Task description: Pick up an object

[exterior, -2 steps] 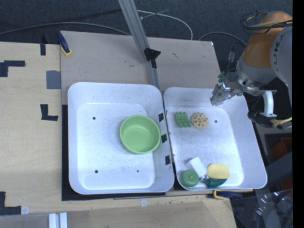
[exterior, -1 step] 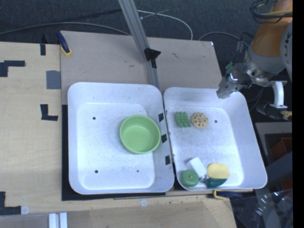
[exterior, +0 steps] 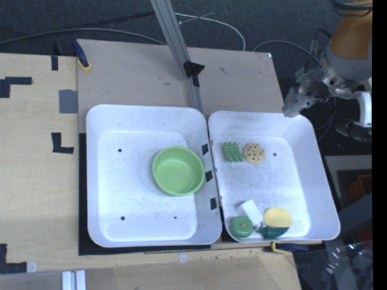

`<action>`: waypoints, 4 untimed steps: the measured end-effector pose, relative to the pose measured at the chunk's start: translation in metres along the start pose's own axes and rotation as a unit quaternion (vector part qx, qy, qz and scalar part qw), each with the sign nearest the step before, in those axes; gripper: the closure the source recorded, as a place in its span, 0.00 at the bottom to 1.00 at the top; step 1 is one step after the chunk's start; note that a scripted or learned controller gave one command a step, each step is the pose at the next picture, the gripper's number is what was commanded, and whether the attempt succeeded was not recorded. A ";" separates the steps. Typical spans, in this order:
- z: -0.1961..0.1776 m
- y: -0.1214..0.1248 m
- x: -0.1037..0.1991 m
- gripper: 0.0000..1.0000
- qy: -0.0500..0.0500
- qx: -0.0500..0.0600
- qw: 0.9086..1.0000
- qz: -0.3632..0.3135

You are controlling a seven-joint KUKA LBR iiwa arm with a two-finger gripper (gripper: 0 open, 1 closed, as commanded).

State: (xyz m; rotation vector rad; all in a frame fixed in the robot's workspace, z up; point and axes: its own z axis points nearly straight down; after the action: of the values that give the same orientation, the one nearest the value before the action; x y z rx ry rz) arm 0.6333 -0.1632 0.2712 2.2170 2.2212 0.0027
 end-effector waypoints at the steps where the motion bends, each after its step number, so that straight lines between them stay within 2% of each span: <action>1: 0.014 -0.004 0.058 1.00 0.001 0.003 1.000 -0.002; 2: 0.012 -0.017 0.118 1.00 0.001 0.002 1.000 -0.003; 3: 0.023 -0.019 0.166 1.00 0.001 0.003 1.000 -0.002; 4: 0.039 -0.035 0.214 1.00 0.001 0.004 1.000 -0.002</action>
State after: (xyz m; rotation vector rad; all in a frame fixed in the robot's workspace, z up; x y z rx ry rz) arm 0.5979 0.0509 0.2321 2.2177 2.2309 -0.0041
